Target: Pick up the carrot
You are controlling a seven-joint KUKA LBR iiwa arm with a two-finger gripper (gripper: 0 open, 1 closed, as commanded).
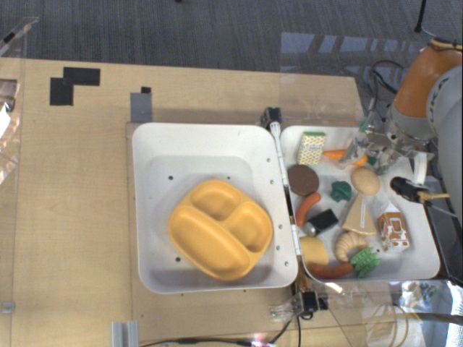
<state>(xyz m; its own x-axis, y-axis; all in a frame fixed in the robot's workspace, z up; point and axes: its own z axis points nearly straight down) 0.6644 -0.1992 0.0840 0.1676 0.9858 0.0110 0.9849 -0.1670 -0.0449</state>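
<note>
Carrot (335, 154) lies at far end of right bin (431, 262), beside checkered block (312, 147). Gripper (366, 152) low, just right of carrot; finger spread cannot be told. Yellow tray (220, 228) in left bin (148, 194).

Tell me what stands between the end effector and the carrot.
Nothing visible does. The end effector hangs right over the far end of the right bin, and the carrot lies just beside it, toward the patterned yellow block. The egg-shaped piece sits nearer the camera.

Wooden counter (79, 194) carries two white bins side by side — left bin (145, 194), right bin (427, 262) — plus black patches (72, 84) far left.
</note>
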